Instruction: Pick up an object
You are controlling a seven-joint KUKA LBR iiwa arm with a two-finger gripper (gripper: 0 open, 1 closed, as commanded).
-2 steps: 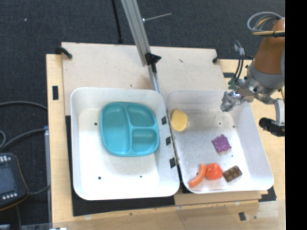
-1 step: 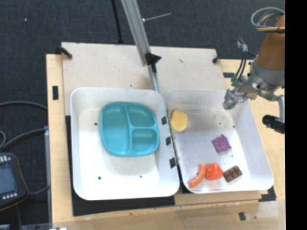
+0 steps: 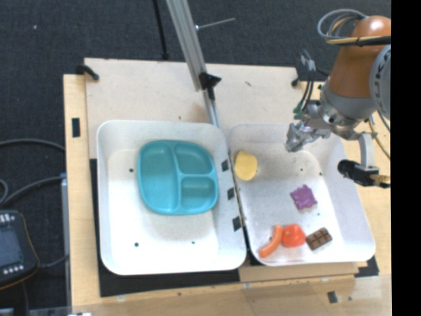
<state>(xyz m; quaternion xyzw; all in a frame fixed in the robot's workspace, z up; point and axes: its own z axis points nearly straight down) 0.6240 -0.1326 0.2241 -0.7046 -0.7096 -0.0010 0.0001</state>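
My gripper hangs over the far part of the right bin, with nothing seen in it. A yellow rounded piece lies at that bin's far left, to the left of the gripper. Nearer the front lie a purple block, an orange toy and a small brown chocolate-like bar.
The left bin holds a teal divided plate. A slanted metal rail rises from the divide between the bins at the back. Bare bin floor lies between the yellow piece and the purple block.
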